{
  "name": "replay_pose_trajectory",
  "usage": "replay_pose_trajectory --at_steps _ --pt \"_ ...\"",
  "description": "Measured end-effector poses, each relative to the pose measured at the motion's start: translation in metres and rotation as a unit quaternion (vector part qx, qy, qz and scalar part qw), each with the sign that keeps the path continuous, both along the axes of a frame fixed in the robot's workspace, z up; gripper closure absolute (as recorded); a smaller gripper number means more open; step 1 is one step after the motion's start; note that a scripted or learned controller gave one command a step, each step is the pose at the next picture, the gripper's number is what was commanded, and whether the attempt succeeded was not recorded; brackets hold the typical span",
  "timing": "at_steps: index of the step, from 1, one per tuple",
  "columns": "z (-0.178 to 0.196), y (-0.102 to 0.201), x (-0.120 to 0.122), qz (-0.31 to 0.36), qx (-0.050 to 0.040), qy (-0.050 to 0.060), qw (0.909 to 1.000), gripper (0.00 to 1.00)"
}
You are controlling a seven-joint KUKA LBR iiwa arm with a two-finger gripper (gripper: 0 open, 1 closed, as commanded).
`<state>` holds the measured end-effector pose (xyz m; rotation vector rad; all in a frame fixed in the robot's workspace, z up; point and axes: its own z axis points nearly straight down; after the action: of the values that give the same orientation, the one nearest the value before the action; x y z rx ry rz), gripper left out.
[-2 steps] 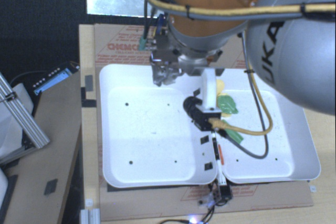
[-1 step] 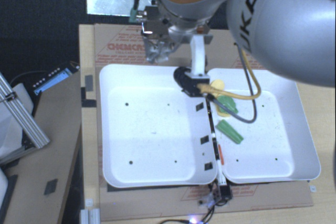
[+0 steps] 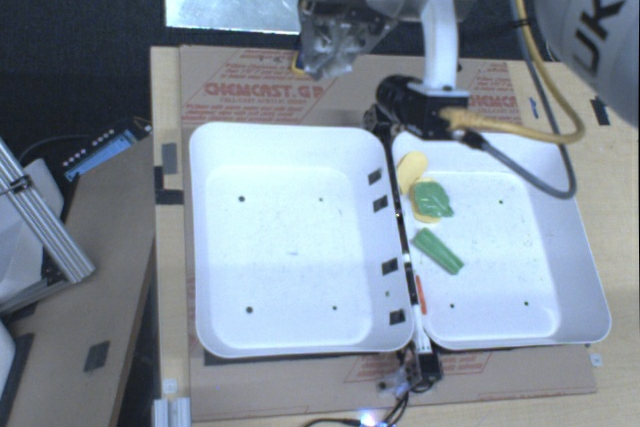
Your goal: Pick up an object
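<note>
Green block (image 3: 438,251) lies in the right bin (image 3: 560,315) near its left wall, beside a green lump (image 3: 432,201) and yellow piece (image 3: 411,168). Gripper (image 3: 328,50) hangs above the worktop (image 3: 250,85); grip state unclear.

The gripper (image 3: 328,43) hangs above the bench's far edge, behind the left bin (image 3: 290,315); the right bin (image 3: 540,315) holds a yellow piece (image 3: 411,168), a green lump (image 3: 432,200) touching it, and a green block (image 3: 438,251) nearby.
</note>
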<state>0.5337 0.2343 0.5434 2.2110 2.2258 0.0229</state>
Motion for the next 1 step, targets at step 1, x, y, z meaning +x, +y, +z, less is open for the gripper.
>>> replay_pose_trajectory --at_steps 1 --pt "-0.0083 0.0 0.004 -0.001 -0.003 0.006 1.0 1.0"
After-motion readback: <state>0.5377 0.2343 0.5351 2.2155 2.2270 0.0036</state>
